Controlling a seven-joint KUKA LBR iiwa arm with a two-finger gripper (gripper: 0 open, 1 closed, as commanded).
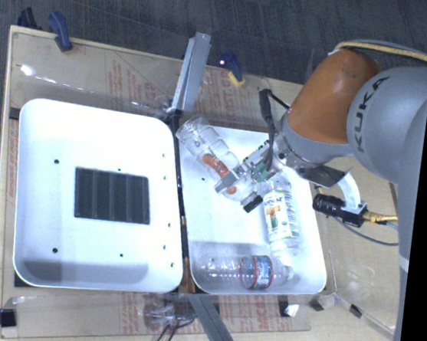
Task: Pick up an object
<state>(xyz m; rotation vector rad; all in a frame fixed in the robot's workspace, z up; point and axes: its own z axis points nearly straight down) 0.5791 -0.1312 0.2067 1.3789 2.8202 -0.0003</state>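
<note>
Low, hand amid right bin's bottles

Both bins, the left bin and the right bin, look like smooth white plastic with a dull sheen. A dark ribbed panel in the left one seems matt, perhaps rubber. The three bottles are clear, glossy plastic: one crinkled at the top, one with a printed paper-like label, one along the near wall. The surface looks like pale wood under a shiny clear sheet. The arm has smooth grey casing and a glossy orange band.
</note>
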